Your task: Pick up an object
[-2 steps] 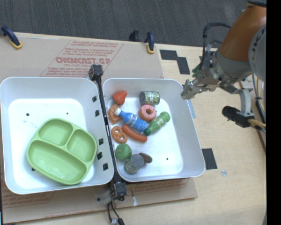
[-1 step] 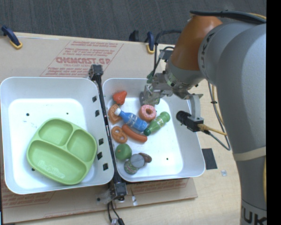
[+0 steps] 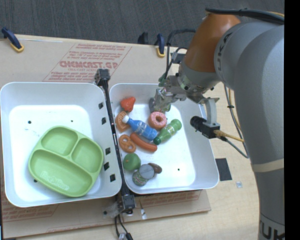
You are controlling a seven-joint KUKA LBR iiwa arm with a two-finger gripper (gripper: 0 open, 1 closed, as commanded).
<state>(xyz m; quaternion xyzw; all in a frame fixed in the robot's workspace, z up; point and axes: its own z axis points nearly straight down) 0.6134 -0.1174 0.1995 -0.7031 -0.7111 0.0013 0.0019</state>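
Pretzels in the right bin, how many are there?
2: one pretzel against the bin's left wall beside the blue bottle, another pretzel just below it. More may hide under the pile.

You see two white bins (image 3: 200,181); the left holds a pale green divided tray (image 3: 65,160). In the right: red strawberry (image 3: 128,103), pink-frosted doughnut (image 3: 157,119), blue bottle (image 3: 142,129), green bottle (image 3: 169,130), red-orange sausage (image 3: 143,143), green ball (image 3: 132,161).

Off-task items on your bench

You have a green divided plate (image 3: 65,160) lying in the left bin (image 3: 10,96), with blue clamps (image 3: 12,39) gripping the board's (image 3: 90,61) far edge.
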